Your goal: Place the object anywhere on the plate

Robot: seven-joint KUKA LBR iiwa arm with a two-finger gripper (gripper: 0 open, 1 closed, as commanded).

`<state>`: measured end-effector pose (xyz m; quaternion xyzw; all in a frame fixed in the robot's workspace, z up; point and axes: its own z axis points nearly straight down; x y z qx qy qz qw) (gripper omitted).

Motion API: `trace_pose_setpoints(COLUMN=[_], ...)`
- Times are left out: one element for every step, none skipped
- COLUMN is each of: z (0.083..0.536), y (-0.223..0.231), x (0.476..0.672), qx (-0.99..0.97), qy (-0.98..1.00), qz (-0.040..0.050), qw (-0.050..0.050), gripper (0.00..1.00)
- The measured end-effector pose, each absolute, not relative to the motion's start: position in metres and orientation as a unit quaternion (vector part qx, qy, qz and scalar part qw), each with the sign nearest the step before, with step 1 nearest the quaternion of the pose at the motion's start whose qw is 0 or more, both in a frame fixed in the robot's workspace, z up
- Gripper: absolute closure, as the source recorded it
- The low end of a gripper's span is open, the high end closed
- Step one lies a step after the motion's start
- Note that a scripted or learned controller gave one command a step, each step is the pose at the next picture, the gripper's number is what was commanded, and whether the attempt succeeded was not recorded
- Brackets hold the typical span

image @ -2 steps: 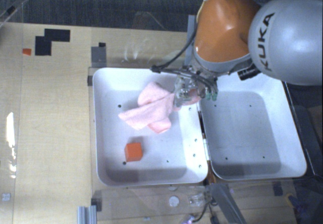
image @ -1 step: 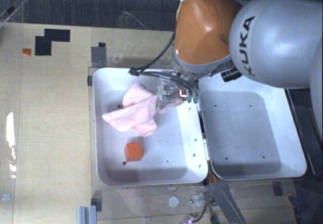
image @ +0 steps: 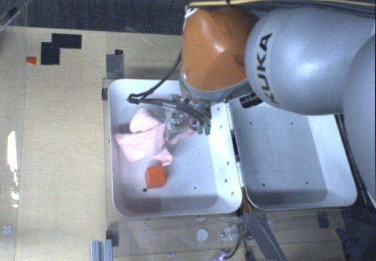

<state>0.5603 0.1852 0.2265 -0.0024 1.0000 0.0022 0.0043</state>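
Arm [image: 282, 60] overhangs pink cloth [image: 141, 139]; orange block [image: 155, 177] beside it.

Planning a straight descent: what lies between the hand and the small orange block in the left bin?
In the camera view, the crumpled pink cloth lies between the hand and the small orange block.

Pink cloth [image: 141, 139] in left bin [image: 117, 195], right bin [image: 305, 195]

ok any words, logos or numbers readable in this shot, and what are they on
"KUKA": black capital letters running up the grey arm housing, just right of the orange band.
No other text can be read: the left bin, the right bin, the pink cloth and the orange block bear no visible lettering.
The black shapes and small orange square on the bench are plain marks, not letters.
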Motion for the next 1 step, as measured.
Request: trace_pose_setpoints(z=[0.2272], y=[0.1851], x=[0.5606], qx=[-0.002], qy=[1.000], qz=[0.0025], qw=[0.005], gripper=[0.00])
